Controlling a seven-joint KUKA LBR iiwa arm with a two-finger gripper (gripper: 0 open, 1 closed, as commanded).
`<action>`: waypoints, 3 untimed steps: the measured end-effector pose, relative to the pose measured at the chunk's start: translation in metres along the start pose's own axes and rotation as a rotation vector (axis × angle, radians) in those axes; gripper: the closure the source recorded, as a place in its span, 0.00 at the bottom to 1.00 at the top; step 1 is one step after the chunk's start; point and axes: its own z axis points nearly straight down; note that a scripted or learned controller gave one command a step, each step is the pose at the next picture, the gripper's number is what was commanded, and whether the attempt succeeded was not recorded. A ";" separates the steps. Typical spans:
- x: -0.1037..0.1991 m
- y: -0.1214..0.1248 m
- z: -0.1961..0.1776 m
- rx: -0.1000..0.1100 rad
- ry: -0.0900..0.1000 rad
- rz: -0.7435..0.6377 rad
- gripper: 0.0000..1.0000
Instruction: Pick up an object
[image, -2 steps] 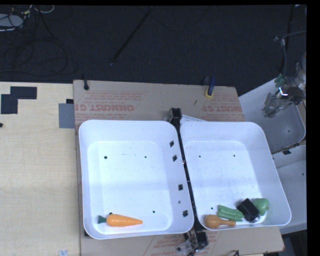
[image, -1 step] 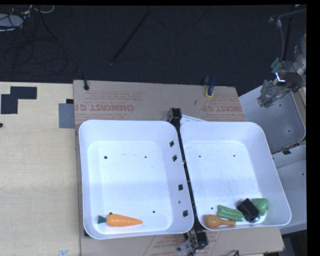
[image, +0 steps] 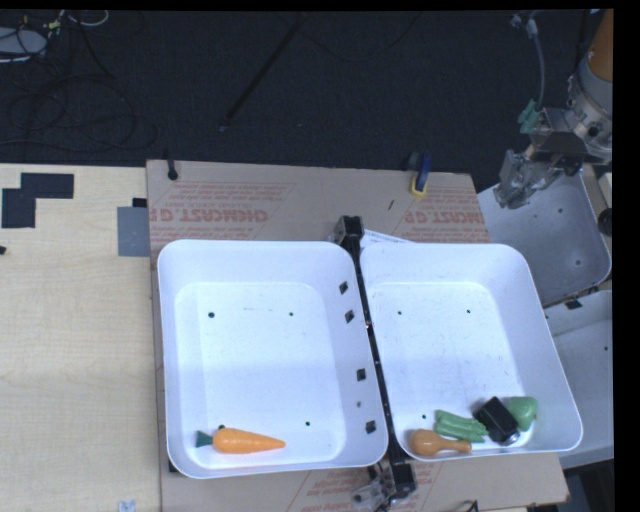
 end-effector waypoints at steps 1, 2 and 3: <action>0.002 0.028 0.067 0.009 -0.001 0.001 1.00; 0.048 0.017 0.064 0.005 0.000 0.001 1.00; 0.086 0.028 0.093 0.006 -0.001 0.002 1.00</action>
